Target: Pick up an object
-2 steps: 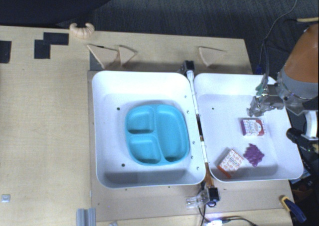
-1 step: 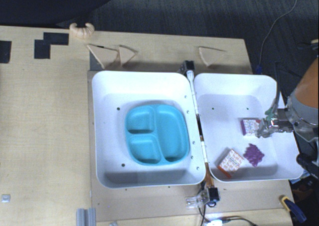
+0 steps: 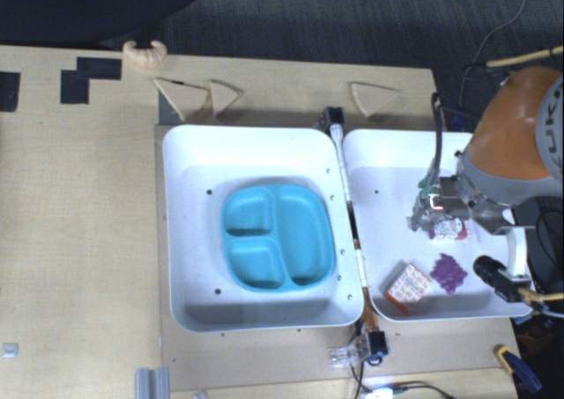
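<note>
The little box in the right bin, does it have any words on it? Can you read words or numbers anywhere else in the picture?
Small box, red and white print: too blurred to read.
Packet under the end effector: red marks, too small to read.
Grey arm: dark marks at the edge, cut off and unreadable.
Blue tray, purple object, both bins: no text visible.

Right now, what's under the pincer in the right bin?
Under the pincer lies a white item with red print, partly covered by it. A purple lumpy object and small red-and-white patterned box lie nearer the front.
</note>
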